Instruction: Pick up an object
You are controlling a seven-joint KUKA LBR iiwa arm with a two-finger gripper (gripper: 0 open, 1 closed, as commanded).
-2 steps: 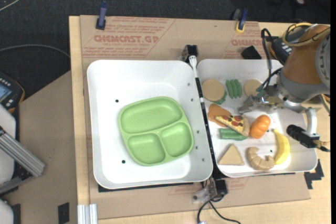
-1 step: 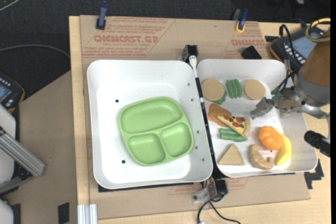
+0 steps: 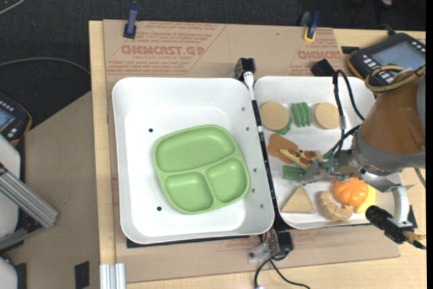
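Nearest you, at the front rim of the right bin, lie a tan wedge, a pale lumpy piece and an orange round piece, packed close together. Your gripper sits low in that bin, just behind the wedge, over a cluster made of a green strip and a brown, hot-dog-like piece. Whether it is spread or pinching anything, you cannot tell: the metal parts blur into the clutter there. The arm covers the bin's right side.

Further back you have two tan discs with a ridged green piece between them, each apart from its neighbours and short of the far wall.

Your left bin holds a green divided tray, lying slightly turned, with bare white floor on all sides. The two bins meet along a narrow dark seam, and the brown piece lies close to that shared wall.
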